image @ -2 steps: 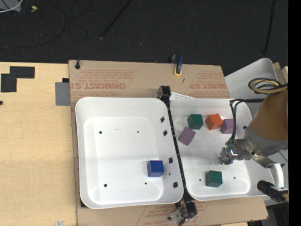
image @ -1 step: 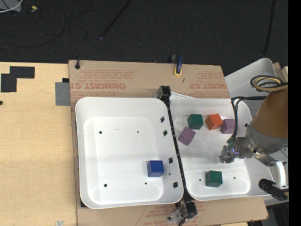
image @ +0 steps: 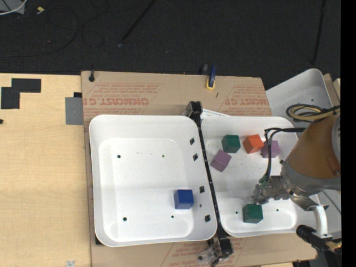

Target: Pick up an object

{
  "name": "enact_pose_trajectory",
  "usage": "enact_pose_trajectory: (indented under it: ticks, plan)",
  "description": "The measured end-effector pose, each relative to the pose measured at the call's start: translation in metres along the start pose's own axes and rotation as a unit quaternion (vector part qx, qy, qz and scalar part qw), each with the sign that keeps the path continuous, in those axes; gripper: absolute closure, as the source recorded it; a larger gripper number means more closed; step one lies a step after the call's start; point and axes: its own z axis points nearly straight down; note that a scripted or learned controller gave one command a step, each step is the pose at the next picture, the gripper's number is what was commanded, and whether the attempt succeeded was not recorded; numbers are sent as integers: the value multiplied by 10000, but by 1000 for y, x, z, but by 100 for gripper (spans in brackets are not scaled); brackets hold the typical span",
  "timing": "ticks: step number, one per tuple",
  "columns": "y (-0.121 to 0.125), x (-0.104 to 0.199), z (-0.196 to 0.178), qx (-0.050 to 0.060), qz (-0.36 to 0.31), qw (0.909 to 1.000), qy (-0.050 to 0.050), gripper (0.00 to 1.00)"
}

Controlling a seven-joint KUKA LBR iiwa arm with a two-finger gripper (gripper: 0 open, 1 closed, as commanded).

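Over the right bin's (image: 233,230) near end: claw (image: 263,194) hovering just above a dark green cube (image: 252,213), finger state impossible to tell; worth centring squarely before descending.

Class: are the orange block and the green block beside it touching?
Apart. The camera view shows white bin floor between the orange block and the green block.

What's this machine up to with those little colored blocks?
A robot arm reaches into the right bin, its gripper just above a dark green block near the front edge. Another green block, an orange one and two purple ones lie farther back. A blue block sits in the left bin.
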Motion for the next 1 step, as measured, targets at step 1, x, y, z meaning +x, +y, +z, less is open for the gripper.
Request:
enact_pose_trajectory:
  ticks: [1]
  plan:
    - [0, -2, -10, 5, 15, 10000, 0, 100]
